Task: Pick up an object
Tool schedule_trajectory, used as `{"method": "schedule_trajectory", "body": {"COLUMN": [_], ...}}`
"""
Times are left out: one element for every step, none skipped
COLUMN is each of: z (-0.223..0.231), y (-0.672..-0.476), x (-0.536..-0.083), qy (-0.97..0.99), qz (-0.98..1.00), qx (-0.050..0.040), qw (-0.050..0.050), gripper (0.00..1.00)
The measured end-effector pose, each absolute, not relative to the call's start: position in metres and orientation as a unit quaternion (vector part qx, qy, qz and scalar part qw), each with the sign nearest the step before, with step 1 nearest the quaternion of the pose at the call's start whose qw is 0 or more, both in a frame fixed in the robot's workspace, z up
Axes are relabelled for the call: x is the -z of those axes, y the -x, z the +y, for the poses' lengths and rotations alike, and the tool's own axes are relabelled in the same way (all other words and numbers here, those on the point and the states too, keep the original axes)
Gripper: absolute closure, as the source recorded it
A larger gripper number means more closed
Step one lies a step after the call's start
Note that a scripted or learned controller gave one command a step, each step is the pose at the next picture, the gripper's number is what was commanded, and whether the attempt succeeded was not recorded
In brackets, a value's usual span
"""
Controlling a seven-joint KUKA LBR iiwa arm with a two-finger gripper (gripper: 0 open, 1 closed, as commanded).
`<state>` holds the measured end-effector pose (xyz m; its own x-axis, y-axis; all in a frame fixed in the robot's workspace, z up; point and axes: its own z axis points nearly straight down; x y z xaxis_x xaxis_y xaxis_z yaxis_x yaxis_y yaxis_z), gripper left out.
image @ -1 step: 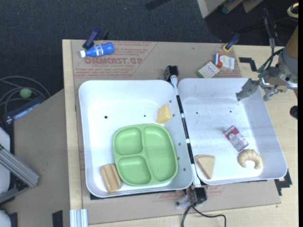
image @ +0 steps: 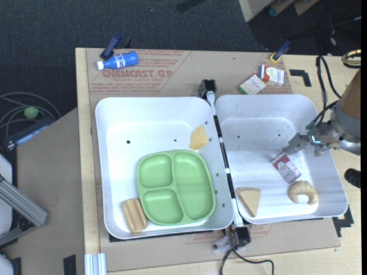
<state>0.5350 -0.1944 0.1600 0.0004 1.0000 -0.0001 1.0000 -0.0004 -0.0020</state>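
Over the right-hand white plastic bin (image: 269, 110), the claw (image: 285, 152) hangs low, reaching in from the right on its grey arm (image: 344, 125). Its thin fingers slant down to the left, their tips close over a small flat packet with red and grey print (image: 285, 168), which lies just below and beside them on the bin floor. Whether the fingers are apart or together I cannot tell; they read as one dark wedge from this angle, and nothing is visibly held between them.

That packet looks like the likeliest target, since the claw is aimed at its upper end. Lying flat, it offers little edge to pinch, so a miss seems possible. Further below the claw, toward the bin's near right corner, sits a tan croissant-shaped toy (image: 303, 192); below and to the left a beige wedge like a slice of bread (image: 248, 200) rests by the bin's wall.

Well to the left of the claw, the other white bin (image: 114, 130) holds a green three-compartment plate (image: 174, 186), a yellow chip-like piece (image: 198, 137) and a tan ridged block (image: 133, 214), all out of the way. Beyond the bins, on the table (image: 172, 67), lies a blue and white bottle (image: 117, 61).
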Motion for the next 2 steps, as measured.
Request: {"method": "schedule_trajectory", "body": {"z": [-0.146, -0.191], "y": [-0.562, -0.533], "x": [-0.139, -0.084], "qy": [0.706, 0.708], "qz": [-0.708, -0.706], "qx": [0.0001, -0.0012], "qw": [0.001, 0.001], "gripper": [0.00, 0.00]}}
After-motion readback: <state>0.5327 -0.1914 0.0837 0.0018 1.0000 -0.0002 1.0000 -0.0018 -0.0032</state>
